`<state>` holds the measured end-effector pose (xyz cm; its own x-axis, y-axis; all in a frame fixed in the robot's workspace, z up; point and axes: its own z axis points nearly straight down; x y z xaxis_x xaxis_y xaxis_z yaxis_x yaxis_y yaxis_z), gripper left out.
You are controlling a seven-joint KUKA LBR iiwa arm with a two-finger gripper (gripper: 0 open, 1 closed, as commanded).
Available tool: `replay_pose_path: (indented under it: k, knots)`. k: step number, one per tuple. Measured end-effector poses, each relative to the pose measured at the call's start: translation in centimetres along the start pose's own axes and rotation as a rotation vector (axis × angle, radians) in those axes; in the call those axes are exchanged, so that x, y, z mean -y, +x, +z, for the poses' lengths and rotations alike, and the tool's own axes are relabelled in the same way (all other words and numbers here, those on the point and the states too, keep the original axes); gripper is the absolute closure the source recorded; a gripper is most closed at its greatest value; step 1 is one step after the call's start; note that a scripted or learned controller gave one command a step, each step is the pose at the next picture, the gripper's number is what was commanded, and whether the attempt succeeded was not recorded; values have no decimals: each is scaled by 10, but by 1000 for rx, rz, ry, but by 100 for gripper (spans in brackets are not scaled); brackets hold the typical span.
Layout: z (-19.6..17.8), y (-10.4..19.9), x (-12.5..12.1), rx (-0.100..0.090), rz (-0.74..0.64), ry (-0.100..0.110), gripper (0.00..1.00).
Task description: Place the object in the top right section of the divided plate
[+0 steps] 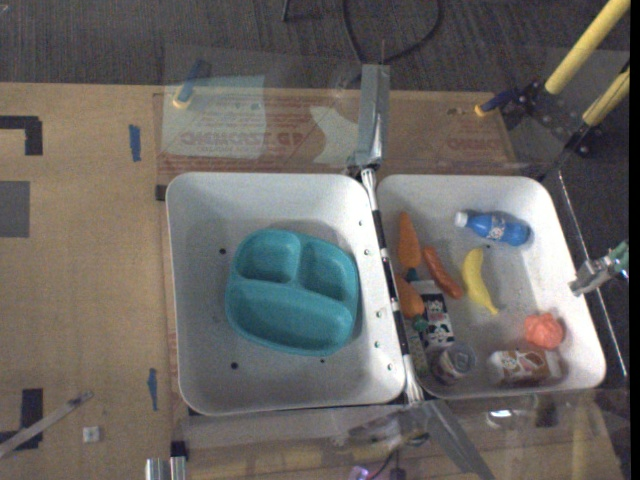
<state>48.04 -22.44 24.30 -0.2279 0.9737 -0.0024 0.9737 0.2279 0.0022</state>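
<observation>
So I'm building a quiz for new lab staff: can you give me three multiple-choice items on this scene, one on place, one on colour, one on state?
1. Where is the divided plate?
A. left bin
B. right bin
C. bare bench

2. What colour is the bottle?
A. blue
B. green
C. black

3. How does the bottle rest?
A. on its side
B. upright
C. on the plate

Key: 1 A, the teal plate sits inside the left bin. 2 A, blue body with a white cap. 3 A, it lies lengthwise on the right bin floor.
</observation>
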Motion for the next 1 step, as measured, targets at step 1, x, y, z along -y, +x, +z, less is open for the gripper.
replay_pose_path:
  k: [1]
  knots:
    - [0,0,0,0,1,0,0]
